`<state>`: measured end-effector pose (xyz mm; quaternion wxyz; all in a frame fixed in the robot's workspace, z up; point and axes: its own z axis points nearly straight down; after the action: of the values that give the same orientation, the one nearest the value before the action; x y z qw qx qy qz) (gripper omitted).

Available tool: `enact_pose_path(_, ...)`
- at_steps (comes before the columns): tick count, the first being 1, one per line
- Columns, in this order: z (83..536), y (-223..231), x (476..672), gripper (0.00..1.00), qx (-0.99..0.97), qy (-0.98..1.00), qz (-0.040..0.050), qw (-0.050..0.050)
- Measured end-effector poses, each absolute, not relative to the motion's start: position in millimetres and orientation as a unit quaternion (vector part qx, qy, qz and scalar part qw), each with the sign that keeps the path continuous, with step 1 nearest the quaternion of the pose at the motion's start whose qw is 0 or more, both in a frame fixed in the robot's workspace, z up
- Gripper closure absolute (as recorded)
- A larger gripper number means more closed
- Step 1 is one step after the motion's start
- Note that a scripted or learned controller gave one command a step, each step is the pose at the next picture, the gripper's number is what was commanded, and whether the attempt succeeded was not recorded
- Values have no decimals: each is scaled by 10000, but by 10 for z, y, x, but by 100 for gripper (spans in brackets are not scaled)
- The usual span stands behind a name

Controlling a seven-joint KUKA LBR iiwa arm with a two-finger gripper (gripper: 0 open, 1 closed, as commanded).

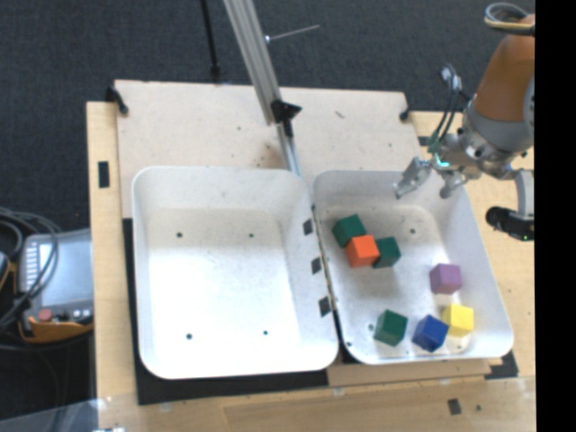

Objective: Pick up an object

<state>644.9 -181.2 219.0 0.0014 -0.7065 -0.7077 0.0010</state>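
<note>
You see the arm coming in from the upper right of the frame, with its gripper hanging over the back edge of the right bin. Its two fingers stand apart and nothing sits between them. Down in that bin, near the middle, an orange block touches a green block on its upper left and a darker green block on its right. Toward the right wall lies a purple block. Along the lower edge of the bin you find another green block, a blue block and a yellow block, the blue and yellow touching. The left bin lies beside it at centre frame.
</note>
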Motion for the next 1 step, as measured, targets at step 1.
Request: enact_pose_path(1, 2221, -1818, 6456, 0, -7056, -7087, 10, -12)
